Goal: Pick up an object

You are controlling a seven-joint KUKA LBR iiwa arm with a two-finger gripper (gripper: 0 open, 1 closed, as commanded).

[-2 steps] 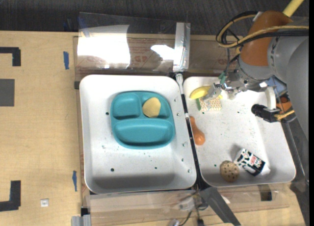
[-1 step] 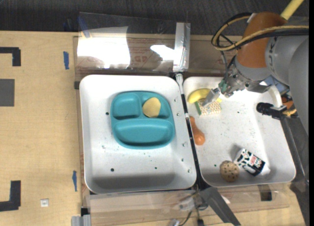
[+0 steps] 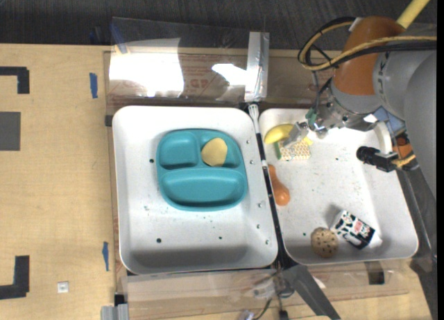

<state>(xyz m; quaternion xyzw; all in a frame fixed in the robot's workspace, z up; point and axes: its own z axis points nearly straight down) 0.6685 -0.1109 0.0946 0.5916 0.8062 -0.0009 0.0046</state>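
Overhead, the arm (image 3: 388,69) reaches from the right into the far end of the right bin (image 3: 399,239), its gripper (image 3: 309,130) low beside a yellow banana (image 3: 279,133).

Whether the claw is spread or pressed together cannot be told from this slanted look, and nothing is seen pinched in it. The banana lies in the bin's far left corner, with a small pale speckled packet (image 3: 295,150) just beside it, near the gripper tip. An orange carrot (image 3: 278,187) lies along the bin's left wall, a brown speckled cookie (image 3: 323,240) sits near the front, and a black and white carton (image 3: 355,230) lies tilted just beside the cookie. The left bin (image 3: 132,194) holds a teal divided plate (image 3: 201,168) with a yellow chip (image 3: 214,151) in its far right compartment.
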